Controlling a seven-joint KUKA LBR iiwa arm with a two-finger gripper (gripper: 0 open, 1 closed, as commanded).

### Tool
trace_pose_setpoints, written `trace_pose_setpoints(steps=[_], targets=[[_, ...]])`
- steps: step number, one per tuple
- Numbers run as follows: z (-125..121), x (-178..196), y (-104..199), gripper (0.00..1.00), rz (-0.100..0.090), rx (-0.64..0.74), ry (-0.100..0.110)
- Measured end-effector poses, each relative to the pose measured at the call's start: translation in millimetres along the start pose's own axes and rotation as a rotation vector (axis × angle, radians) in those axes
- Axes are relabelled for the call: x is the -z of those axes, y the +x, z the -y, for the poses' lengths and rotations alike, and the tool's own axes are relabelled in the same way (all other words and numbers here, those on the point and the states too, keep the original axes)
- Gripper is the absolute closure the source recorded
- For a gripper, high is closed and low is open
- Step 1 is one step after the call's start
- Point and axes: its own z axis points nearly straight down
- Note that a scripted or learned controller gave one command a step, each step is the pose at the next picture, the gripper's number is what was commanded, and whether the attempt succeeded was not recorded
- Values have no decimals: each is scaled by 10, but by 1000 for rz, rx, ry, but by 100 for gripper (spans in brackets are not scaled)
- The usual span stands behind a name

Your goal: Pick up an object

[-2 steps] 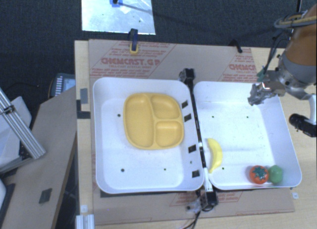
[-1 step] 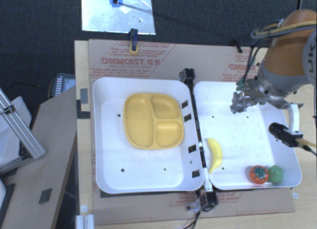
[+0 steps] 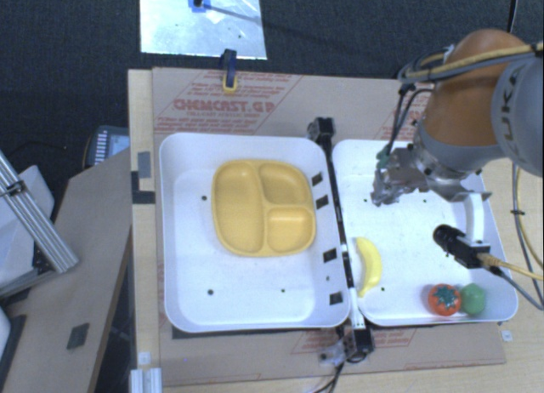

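Two shallow white plastic bins sit side by side on a cardboard-covered tabletop (image 3: 255, 98), parted by a black divider rail. Left bin (image 3: 183, 298): one yellow plate (image 3: 262, 207) with three compartments and rounded corners, smooth and matte. Right bin (image 3: 399, 306): one yellow banana (image 3: 370, 264), curved, lying against the divider edge; one round orange-red fruit with green top (image 3: 443, 299) and one small green item (image 3: 473, 298), just beside each other near the front right corner. Tool (image 3: 387, 191): dark metal, hovering over the right bin's rear half, well apart from the banana; whether its fingers are apart or together cannot be told. Surroundings: dark carpeted floor and a reflective sheet (image 3: 202, 7) beyond the tabletop.
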Motion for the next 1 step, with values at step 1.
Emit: trace_pose_setpoints(steps=[1], targets=[[110,72,548,100,0,1,-2]])
